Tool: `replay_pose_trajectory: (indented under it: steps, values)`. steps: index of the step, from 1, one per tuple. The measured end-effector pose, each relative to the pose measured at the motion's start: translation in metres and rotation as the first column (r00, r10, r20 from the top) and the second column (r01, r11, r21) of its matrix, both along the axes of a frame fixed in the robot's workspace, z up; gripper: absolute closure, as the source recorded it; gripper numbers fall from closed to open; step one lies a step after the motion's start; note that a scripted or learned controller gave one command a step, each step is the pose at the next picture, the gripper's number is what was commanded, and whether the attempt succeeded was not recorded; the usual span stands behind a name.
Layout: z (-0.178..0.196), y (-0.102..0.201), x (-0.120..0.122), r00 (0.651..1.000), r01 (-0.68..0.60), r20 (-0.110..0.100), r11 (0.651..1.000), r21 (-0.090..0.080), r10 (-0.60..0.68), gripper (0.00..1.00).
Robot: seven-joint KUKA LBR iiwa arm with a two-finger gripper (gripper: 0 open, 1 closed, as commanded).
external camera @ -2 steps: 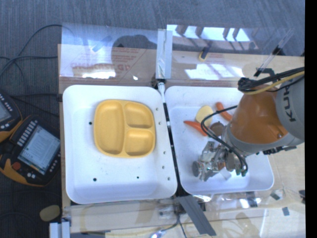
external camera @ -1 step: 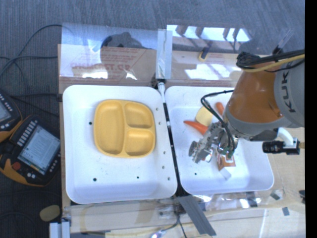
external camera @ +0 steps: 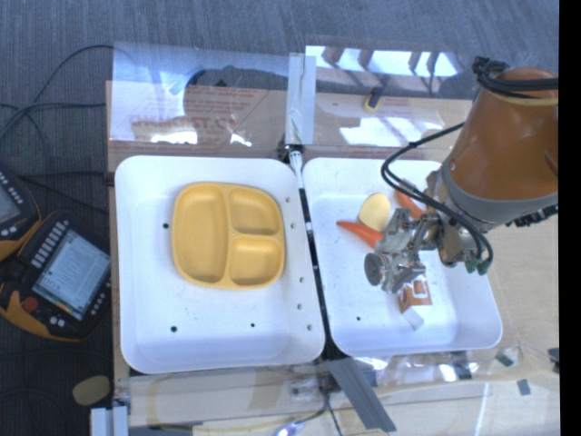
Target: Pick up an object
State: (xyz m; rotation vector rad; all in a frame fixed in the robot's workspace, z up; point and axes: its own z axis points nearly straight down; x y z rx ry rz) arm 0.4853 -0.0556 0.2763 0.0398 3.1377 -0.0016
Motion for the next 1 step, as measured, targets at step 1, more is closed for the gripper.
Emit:
replay_pose_trajectory:
  steps: [1]
  values:
    - [-0.0461, 0.0345, -0.0007, 0.974, 0.228, -0.003, 0.974, 0.002, -0.228, 1.00]
